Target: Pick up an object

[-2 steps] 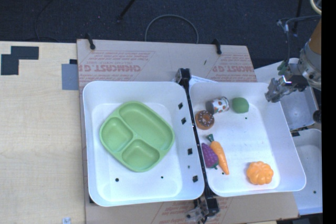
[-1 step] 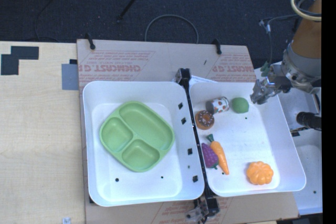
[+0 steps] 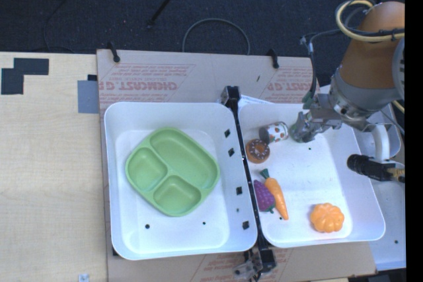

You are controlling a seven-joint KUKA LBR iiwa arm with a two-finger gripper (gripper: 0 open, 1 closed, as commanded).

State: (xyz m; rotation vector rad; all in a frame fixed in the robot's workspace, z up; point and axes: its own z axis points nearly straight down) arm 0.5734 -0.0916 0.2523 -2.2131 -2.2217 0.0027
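Over right bin (image 3: 360, 172), claw (image 3: 301, 131) beside spotted toy (image 3: 276, 133), near donut (image 3: 257, 150)

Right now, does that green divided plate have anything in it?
Empty. The green plate shows bare compartments; the toys lie in the right bin.

Upside-down red print on cardboard sheet (image 3: 198, 79) beneath bins; illegible.
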